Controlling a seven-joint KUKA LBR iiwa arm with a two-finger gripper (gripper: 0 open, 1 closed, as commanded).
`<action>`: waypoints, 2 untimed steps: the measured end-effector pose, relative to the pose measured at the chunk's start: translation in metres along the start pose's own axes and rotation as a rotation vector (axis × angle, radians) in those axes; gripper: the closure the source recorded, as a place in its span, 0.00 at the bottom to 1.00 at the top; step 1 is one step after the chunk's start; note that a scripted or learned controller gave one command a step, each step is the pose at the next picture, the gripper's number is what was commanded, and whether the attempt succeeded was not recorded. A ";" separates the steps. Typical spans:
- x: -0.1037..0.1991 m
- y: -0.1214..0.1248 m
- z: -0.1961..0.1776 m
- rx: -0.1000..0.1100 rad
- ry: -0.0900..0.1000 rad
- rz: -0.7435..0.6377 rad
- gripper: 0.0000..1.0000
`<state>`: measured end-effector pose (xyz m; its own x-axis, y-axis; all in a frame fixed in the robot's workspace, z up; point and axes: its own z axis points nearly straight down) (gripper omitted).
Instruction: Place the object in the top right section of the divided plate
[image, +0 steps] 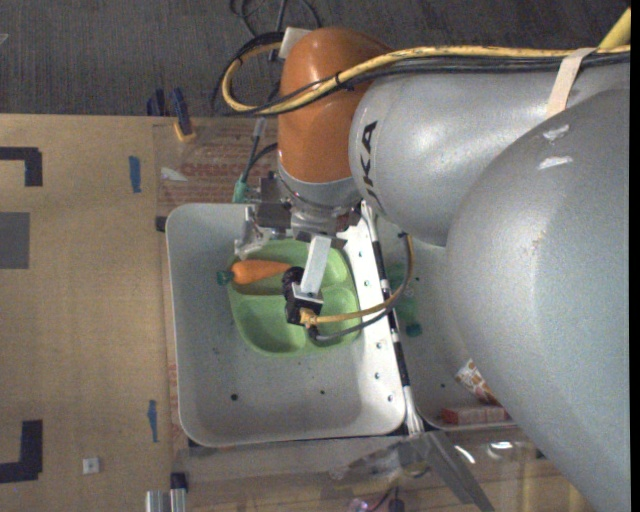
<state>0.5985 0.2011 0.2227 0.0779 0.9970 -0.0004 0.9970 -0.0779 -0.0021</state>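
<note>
Arm (480, 200) enters from 3 o'clock and covers most of the right bin (450, 400). Left bin (270, 410) sits on the wooden tabletop (80, 300) and holds a green divided plate (265, 330). End effector (262, 232) hangs over the plate's 11 o'clock edge; finger state: cannot tell. Carrot (258, 271) lies on the plate's 10 o'clock section, just below the end effector.

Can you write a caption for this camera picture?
Grey robot arm over a green divided plate holding an orange carrot.
</note>
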 end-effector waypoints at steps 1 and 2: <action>0.002 0.021 -0.076 -0.003 0.001 0.192 0.00; 0.030 0.065 0.060 0.001 -0.001 0.157 0.00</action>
<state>0.6655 0.2258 0.1622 0.2332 0.9724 -0.0017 0.9724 -0.2332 -0.0028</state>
